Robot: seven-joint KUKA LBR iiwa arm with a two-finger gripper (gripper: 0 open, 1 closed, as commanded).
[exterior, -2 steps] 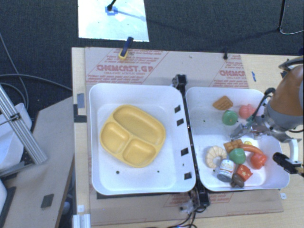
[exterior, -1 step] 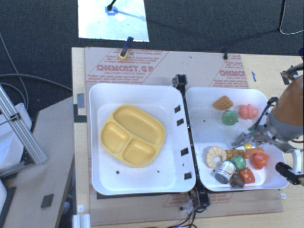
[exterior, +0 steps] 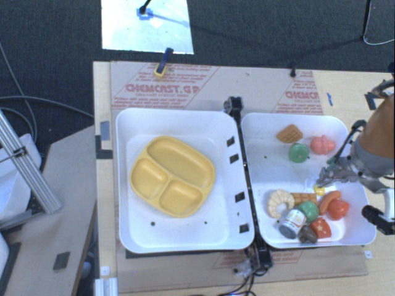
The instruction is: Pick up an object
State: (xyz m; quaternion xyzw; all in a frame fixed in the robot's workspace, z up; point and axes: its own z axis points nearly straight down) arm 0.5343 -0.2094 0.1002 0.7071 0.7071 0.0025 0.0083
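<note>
The right bin (exterior: 265, 165) holds several toy foods. At the back lie a tan cracker (exterior: 289, 134), a green ball (exterior: 299, 153) and a pink piece (exterior: 322, 145). At the front sit a ridged beige pastry (exterior: 281, 202), a small can (exterior: 291, 222), a green piece (exterior: 308, 210), a red tomato (exterior: 337, 209) and a red pepper (exterior: 321, 228). My gripper (exterior: 325, 179) reaches in from the right and hangs low over the bin's right side. It is just above a small yellow piece (exterior: 319, 190) and between the pink piece and the tomato.
In the left bin (exterior: 133, 227) lies a yellow divided plate (exterior: 172, 176). A black hinge strip (exterior: 242, 171) runs between the bins. The grey arm (exterior: 376, 143) covers the right bin's right rim. A dark bracket (exterior: 379, 219) juts beside the front right corner.
</note>
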